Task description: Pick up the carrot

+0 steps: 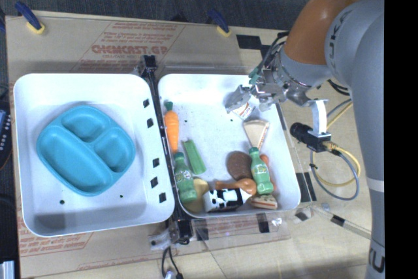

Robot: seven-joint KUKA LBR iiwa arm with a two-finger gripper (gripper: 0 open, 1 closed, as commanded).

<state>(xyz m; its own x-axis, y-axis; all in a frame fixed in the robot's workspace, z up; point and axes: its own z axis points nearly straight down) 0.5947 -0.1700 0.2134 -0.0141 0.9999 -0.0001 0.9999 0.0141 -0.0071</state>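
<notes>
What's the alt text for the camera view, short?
The gripper hovers at the right bin's upper right, apart from the carrot lying along that bin's left wall. Toy bottles and food crowd its lower end; the left bin holds a blue divided plate.

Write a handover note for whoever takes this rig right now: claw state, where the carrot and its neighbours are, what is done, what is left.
Claw: near the top right corner of the right bin, holding nothing that the view shows.
Carrot: lying against the right bin's left wall, untouched, apart from the claw.
Neighbours: green stick just right of it, green bottle below it.
Left bin holds the blue divided plate.
Done: nothing yet.
Left: move the claw across to the left wall, descend, grasp the carrot and lift.
</notes>
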